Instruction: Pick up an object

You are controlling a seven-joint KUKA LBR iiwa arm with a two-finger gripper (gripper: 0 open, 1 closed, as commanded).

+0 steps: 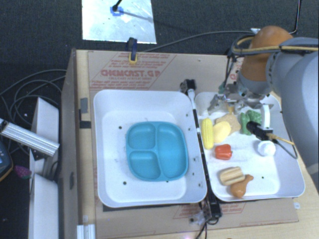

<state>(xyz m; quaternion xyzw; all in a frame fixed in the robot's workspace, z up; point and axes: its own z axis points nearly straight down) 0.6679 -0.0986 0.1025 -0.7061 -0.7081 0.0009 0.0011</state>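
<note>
White bins sit side by side on the bench. The left bin bears a blue divided plate. My claw hangs over the far end of the right bin, just above a beige piece; I cannot tell whether it is spread or pressed together. Near it lie a yellow corn cob, a green piece, a red pepper, a bun and a brown drumstick.
</note>
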